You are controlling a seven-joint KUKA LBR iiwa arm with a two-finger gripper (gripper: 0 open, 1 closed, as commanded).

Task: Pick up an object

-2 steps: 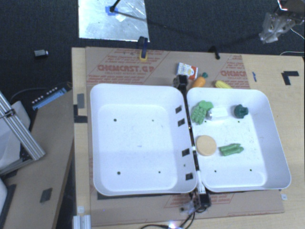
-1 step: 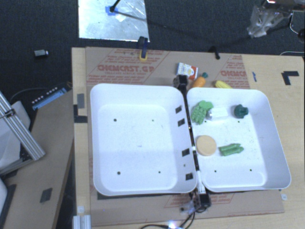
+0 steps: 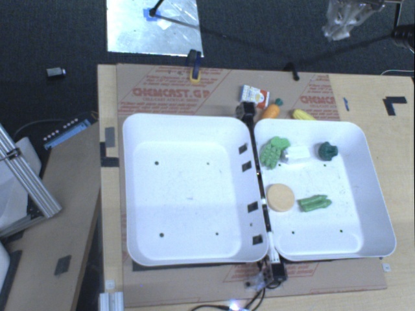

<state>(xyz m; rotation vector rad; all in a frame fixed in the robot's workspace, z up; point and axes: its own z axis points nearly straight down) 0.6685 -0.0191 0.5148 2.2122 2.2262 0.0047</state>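
Closest to me the bench edge carries two shallow white bins pressed side by side, joined down the middle by a row of dark clips. The left bin (image 3: 188, 193) has a bare floor. The right bin (image 3: 363, 238) holds everything worth picking: a tan round disc (image 3: 281, 197) near the dividing wall, a long green piece (image 3: 314, 203) just beside it, and further back a light green lumpy toy (image 3: 273, 151) touching a small white block (image 3: 298, 153), with a dark green knob (image 3: 327, 151) a little apart toward the far wall.

Beyond the far rim, on the cardboard, lie an orange carrot-shaped piece (image 3: 270, 111), a yellow piece (image 3: 302, 115) and a small printed packet (image 3: 253, 96).

Furthest off, at the top right, the gripper (image 3: 342, 19) hangs high above the floor, well clear of both bins. It looks blurred and pale, so I cannot tell how its jaws stand.

My worry is the descent. The disc lies flat and low, likely to slip out of a pinch; the lumpy toy and block touch, so closing there could nudge both. The disc also sits near the centre wall, where a finger could catch the rim. The near half of the right bin is open floor, and the knob has room all round, so it seems the safer target.
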